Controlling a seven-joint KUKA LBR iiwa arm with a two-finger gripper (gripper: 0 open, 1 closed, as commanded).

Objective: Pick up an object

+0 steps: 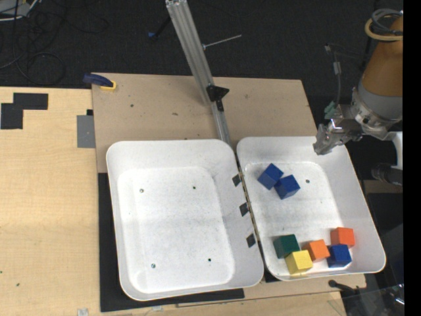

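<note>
The right bin [348, 176] holds two dark blue cubes [278, 180] touching each other near its middle. Along its near edge sit a green cube [285, 245], a yellow cube [298, 261], an orange cube [318, 249], a red-orange cube [343, 236] and a small blue cube [339, 255]. My gripper [326, 139] hangs over the far right corner of that bin, well away from the cubes, with nothing visible in it. Its end is small and dark against the bin rim.
The left bin [171, 216] lies beside the right one, joined by black clips [242, 208]. A slanted aluminium rail [197, 58] rises behind the bins. The grey and orange arm [381, 78] stands at the right edge.
</note>
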